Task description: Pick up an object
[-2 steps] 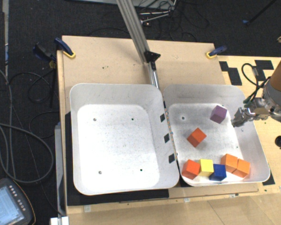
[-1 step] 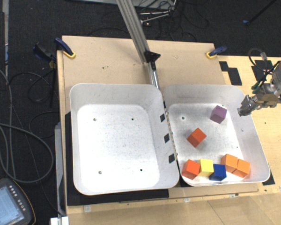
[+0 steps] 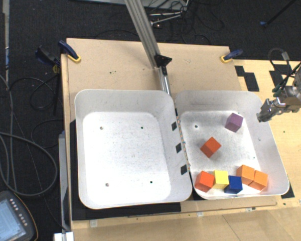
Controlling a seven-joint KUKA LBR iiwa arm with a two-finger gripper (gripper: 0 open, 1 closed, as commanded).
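The gripper (image 3: pixel 267 115) sits at the right bin's (image 3: pixel 273 144) upper right rim with nothing between its fingers, though how far they stand apart I cannot tell. In that bin lie small cubes that look light, rigid and smooth-faced: a purple cube (image 3: pixel 234 122) nearest the gripper and well apart from an orange-red cube (image 3: pixel 210 147). The purple cube seems the easier pick, taken across two opposite flat faces, whereas the cubes crowded along the near wall (image 3: pixel 233 182) leave little finger room
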